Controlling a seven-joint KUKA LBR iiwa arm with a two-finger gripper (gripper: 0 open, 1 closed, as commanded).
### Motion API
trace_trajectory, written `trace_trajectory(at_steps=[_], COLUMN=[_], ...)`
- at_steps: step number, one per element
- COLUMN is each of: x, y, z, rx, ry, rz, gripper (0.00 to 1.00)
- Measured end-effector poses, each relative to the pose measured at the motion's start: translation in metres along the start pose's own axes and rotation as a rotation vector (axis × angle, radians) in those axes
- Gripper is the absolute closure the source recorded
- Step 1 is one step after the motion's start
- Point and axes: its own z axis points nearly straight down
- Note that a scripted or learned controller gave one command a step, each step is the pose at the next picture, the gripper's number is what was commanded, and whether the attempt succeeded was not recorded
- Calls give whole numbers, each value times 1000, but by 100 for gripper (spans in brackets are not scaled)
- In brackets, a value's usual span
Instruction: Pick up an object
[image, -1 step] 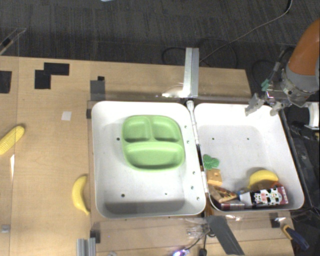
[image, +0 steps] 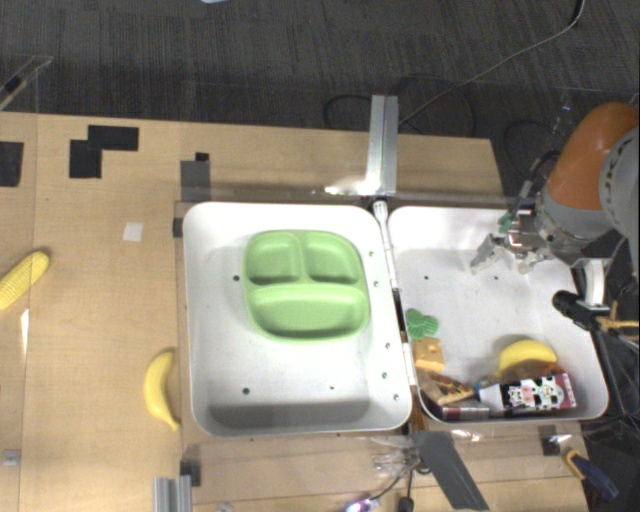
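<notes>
Camera view shows the pincer (image: 508, 252) at three o'clock, fingers spread wide and holding nothing, above the right bin (image: 450, 300). A banana (image: 527, 355) lies at the bin's five o'clock, beside a small printed box (image: 535, 393).

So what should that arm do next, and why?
Probably move toward the near edge of the right bin and lower there. The gripper hovers over bare floor near the bin's far side, while the yellow banana and other items lie along the near edge.
</notes>
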Motion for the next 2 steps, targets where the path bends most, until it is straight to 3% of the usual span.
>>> trace_trajectory(at_steps=[1, 2], x=[61, 30], y=[35, 35], z=[13, 1], rx=[-6, -6], ry=[-1, -2], rz=[-188, -218], gripper=[0, 0])
